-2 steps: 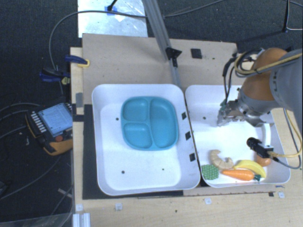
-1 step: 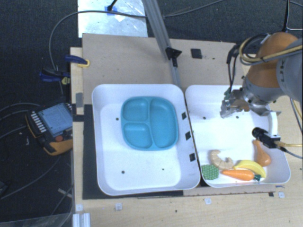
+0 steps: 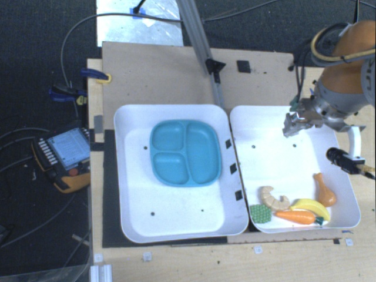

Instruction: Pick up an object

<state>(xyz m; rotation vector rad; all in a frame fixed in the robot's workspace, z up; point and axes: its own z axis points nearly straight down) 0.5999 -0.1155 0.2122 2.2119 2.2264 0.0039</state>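
Because the end effector (image 3: 292,124) sits at the far edge of the right bin (image 3: 276,157), finger state indeterminate, the carrot (image 3: 295,217), banana (image 3: 311,206) and neighbouring items cluster at that bin's near edge; crowding risks a deflected or multi-object grasp.

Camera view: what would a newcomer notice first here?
Probably the blue divided plate sitting alone in the left bin. Next, the cluster of toy food in the right bin's near corner: carrot, banana, drumstick. The gripper hangs over that bin's far side, away from them.
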